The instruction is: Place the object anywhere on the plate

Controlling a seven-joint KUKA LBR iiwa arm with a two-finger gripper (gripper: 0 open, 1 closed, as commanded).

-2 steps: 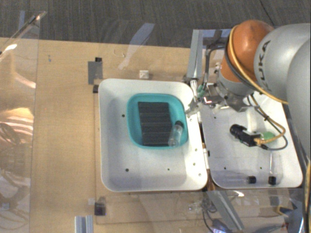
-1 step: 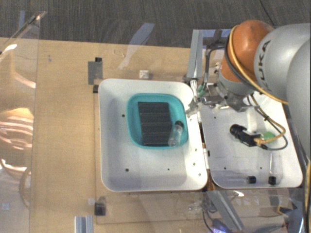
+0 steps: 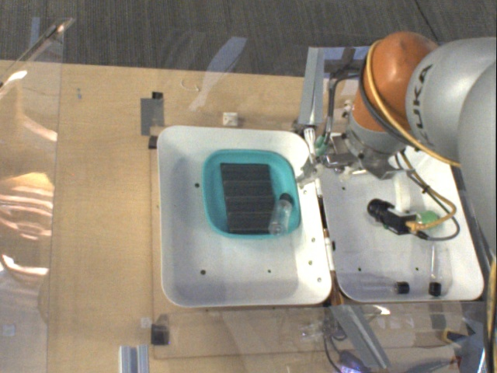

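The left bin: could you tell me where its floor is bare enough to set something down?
In the left bin, the bare floor runs along the near wall below the teal plate, with a narrower strip to the plate's left. The plate itself is crowded: a dark ridged object and a small clear bottle lie on it.

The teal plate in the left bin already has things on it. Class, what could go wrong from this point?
1. A small clear bottle lies on its side at the teal plate's right rim, beside a dark ribbed block; it might roll off.
2. The gripper hangs over the seam between the bins, so a low move could clip the left bin's edge.
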